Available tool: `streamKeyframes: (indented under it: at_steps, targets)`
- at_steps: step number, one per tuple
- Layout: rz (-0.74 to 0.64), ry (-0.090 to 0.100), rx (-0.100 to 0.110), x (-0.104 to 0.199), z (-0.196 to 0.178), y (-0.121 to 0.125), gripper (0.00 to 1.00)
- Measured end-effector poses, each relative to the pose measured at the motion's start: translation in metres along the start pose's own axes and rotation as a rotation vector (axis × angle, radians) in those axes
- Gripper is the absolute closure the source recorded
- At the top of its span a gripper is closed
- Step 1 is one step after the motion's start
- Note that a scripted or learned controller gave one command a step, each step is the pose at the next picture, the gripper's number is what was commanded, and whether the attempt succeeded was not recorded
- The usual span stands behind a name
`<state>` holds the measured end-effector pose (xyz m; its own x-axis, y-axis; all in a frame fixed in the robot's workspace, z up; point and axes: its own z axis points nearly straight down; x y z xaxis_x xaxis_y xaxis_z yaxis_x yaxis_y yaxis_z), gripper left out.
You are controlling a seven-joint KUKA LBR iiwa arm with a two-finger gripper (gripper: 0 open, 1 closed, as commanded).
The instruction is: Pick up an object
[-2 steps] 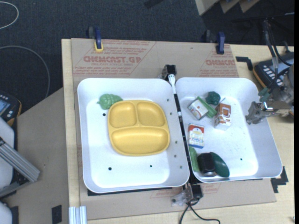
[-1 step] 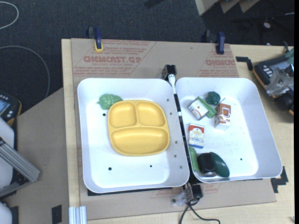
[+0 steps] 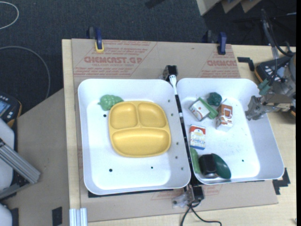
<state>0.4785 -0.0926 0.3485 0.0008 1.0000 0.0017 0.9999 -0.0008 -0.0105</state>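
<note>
The right bin (image 3: 263,149) holds several small items: a white and red carton (image 3: 199,109), a dark green lump (image 3: 215,98), an orange-red packet (image 3: 225,116), a white card with red and blue print (image 3: 198,136), a black rounded object (image 3: 209,165) and a green piece (image 3: 224,171) against it. My gripper (image 3: 255,109) hangs over the right rim of this bin, to the right of the orange-red packet and apart from it. Nothing shows in its grasp.
In the left bin (image 3: 94,140) lie a yellow divided plate (image 3: 139,128) and a light green lump (image 3: 110,101) at its upper left. A black divider strip (image 3: 178,107) runs between the bins. Clamps (image 3: 98,37) hold the board's far edge.
</note>
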Motion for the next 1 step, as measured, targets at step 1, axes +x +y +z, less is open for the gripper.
streamKeyframes:
  at_steps: [1]
  targets:
    - [-0.008,-0.001,-0.03,0.0553,-0.1453,0.0004,1.0]
